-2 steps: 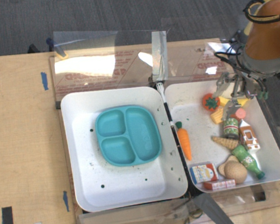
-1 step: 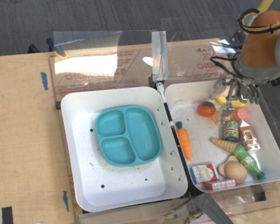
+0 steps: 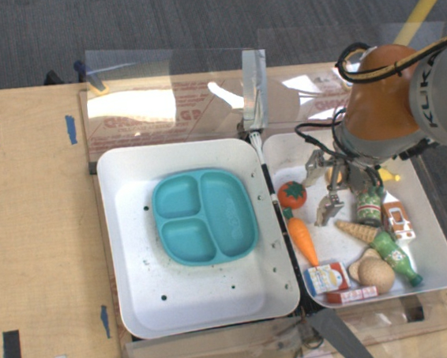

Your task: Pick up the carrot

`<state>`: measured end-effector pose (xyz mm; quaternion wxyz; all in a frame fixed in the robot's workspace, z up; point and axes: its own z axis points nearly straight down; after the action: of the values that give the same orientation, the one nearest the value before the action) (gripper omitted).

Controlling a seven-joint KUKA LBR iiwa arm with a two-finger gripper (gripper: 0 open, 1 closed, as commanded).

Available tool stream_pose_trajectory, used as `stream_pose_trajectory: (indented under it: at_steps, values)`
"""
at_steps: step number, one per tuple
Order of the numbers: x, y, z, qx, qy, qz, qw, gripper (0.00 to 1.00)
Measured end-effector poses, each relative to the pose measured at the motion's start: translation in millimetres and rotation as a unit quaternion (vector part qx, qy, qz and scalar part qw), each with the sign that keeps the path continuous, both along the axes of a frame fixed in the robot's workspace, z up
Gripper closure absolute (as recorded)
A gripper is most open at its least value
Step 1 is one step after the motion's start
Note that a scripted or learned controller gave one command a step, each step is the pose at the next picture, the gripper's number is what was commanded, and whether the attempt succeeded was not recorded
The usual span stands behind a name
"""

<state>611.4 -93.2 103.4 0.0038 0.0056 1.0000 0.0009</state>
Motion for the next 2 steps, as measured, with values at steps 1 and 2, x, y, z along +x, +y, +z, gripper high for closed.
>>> stream_pose_trajectory:
  at_steps: [1, 2]
  values:
    - [-61.8, 72.4, 85.3, 0.0001, -0.001, 0.006, 1.0000, 0.00]
    - [-105.7, 26.4, 81.9, -0.0011, 0.003, 0.036, 0.9993, 0.00]
